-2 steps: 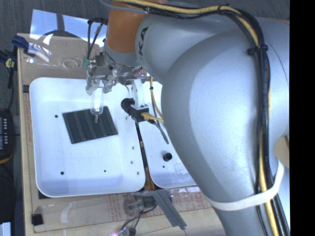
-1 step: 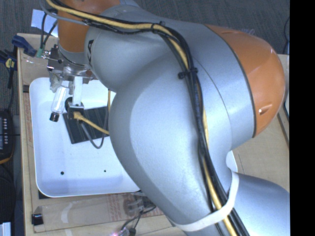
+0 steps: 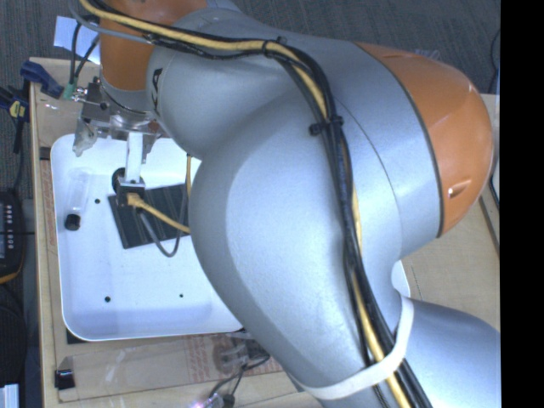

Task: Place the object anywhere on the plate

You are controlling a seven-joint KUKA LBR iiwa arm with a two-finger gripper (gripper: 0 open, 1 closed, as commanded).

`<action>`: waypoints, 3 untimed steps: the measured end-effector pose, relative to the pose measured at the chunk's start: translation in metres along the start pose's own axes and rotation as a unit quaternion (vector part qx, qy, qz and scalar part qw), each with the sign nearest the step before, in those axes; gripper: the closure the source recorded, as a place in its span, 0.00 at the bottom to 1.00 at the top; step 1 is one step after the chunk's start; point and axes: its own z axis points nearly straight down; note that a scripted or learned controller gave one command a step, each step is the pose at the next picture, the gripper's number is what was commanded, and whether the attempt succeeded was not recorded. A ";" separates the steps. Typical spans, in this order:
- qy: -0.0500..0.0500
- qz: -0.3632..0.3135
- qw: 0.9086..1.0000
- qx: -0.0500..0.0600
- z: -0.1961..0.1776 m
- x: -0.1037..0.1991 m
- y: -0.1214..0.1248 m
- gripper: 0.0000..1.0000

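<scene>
At the far left, a blue clamp [image 3: 38, 75] grips the bench edge, with a black device [image 3: 8, 228] nearer. Next comes the white bin [image 3: 93, 321]. A small black piece [image 3: 72, 222] lies close to its left wall, well apart from the dark flat sheet [image 3: 153, 215] resting tilted further right. The gripper [image 3: 110, 138] hangs over the bin's far left corner; how wide it stands cannot be told. The grey arm [image 3: 340, 228] covers everything to the right.
</scene>
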 end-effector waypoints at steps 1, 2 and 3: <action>0.000 -0.226 0.974 -0.002 -0.060 0.014 -0.003 0.00; 0.000 -0.232 0.973 0.000 -0.070 0.016 -0.004 1.00; -0.001 -0.237 0.972 0.001 -0.080 0.019 -0.006 1.00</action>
